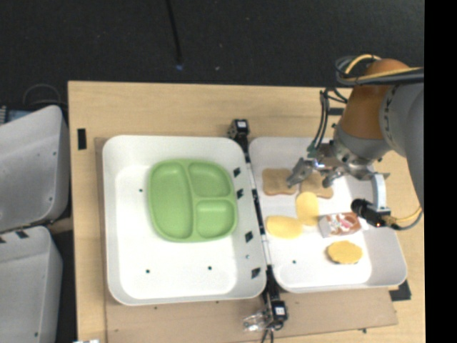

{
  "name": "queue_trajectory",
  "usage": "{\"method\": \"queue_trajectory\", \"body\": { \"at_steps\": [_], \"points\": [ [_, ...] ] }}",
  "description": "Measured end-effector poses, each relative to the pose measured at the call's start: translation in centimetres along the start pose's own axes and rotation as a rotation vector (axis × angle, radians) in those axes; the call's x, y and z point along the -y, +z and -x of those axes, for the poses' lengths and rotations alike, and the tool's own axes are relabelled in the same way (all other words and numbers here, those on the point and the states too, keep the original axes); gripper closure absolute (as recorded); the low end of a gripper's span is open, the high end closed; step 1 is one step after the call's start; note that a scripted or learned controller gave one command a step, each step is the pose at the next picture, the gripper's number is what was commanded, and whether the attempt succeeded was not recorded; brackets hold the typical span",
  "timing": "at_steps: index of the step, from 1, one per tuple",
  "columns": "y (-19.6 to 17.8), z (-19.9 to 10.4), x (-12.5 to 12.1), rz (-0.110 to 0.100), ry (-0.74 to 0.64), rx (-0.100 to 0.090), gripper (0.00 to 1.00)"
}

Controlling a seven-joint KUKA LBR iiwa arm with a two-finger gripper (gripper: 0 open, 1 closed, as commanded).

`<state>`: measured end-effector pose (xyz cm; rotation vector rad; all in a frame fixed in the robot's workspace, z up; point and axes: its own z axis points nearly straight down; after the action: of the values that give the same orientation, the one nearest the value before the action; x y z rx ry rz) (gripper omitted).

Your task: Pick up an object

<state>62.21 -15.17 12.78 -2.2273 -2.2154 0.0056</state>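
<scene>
End effector, fingers spread, nothing between them, above right bin. Tan toast piece touching its left finger. Below: two pale yellow pieces, one red-white packet, one orange disc. Left bin: one green divided plate.

Green tray (three-part), white bins.

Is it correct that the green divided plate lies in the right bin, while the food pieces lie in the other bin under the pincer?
Not quite. The camera view shows the green divided plate in the left bin, not the right one. The food pieces, such as the yellow piece and the toast slice, lie in the other bin, under the pincer, as you said.
</scene>
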Motion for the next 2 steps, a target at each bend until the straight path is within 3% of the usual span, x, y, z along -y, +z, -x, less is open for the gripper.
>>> {"method": "queue_trajectory", "body": {
  "at_steps": [1, 2],
  "points": [
    [-1.4, 0.1, -0.2, 0.007, 0.002, 0.000, 1.00],
    [-5.8, -0.1, -0.3, 0.008, -0.005, -0.002, 1.00]
  ]
}}
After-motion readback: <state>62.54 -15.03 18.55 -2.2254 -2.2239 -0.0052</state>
